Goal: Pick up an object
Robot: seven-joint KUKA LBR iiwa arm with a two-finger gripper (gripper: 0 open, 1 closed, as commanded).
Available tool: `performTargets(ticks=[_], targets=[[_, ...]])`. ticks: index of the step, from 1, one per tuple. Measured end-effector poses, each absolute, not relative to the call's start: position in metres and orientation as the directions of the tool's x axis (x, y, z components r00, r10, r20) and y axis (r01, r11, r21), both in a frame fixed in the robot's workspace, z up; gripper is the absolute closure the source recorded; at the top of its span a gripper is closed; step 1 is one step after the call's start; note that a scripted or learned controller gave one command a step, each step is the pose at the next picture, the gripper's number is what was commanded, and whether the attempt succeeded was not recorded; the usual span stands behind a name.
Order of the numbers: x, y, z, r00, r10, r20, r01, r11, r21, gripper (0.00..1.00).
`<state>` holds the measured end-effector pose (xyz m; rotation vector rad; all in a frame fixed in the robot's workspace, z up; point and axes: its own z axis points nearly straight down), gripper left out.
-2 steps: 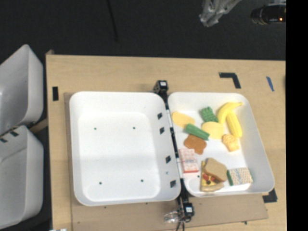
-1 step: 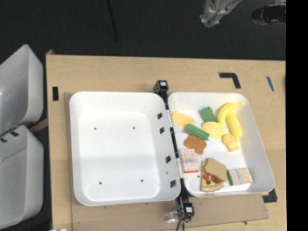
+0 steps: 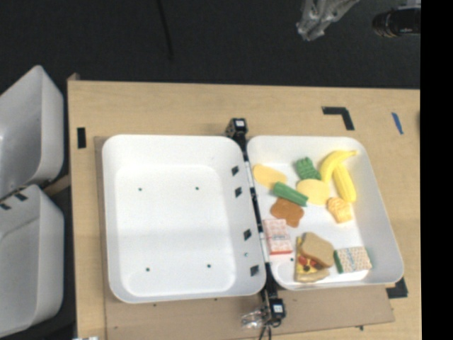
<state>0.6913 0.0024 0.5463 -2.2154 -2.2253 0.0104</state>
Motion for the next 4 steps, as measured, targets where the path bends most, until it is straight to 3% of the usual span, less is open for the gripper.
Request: performTargets(ticks=[1,2,3,4], targets=[[0.675,0.083,0.436,-0.007,1.0,-0.001,1.0,0.007,-0.014,1.0],[0.678,0.132,0.452,-0.005,1.0,-0.002,1.0,0.005,-0.001,1.0],[0.684,0.163,0.477,-0.002,1.0,-0.002,1.0,0.002,0.001,1.0],[0.655,0.194,0.532,-0.005,1.0,-0.001,1.0,0.005,0.002,1.0]])
